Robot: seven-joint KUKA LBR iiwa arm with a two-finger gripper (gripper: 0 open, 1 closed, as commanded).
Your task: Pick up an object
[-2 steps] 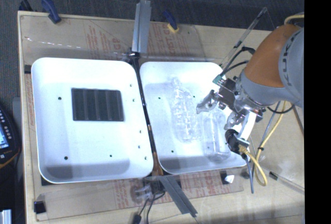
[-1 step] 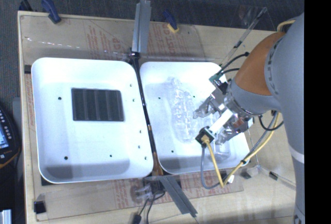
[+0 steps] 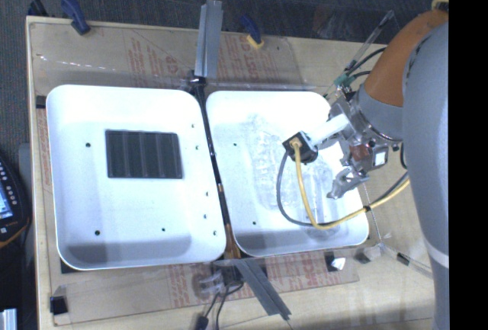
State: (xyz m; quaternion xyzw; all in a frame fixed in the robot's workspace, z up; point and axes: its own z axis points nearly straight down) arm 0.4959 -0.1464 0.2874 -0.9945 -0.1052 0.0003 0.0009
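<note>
Jaws: cannot tell their state; the gripper [image 3: 345, 182] hangs over the right bin [image 3: 229, 168], its tip a blur of metal among cables [image 3: 293, 203].

Object: a clear, crinkled plastic thing [image 3: 263, 157] lies on the right bin's floor, left of the gripper and apart from it, hard to read against the white.

Left bin [image 3: 69, 123] carries a dark ribbed rectangle [image 3: 143, 154] mid-floor.

Judgement: to grip well, shift left until centred over the plastic, then descend straight. Room is good toward the bin's centre; the right wall sits close beside the wrist, and the looping cables could snag the plastic.
</note>
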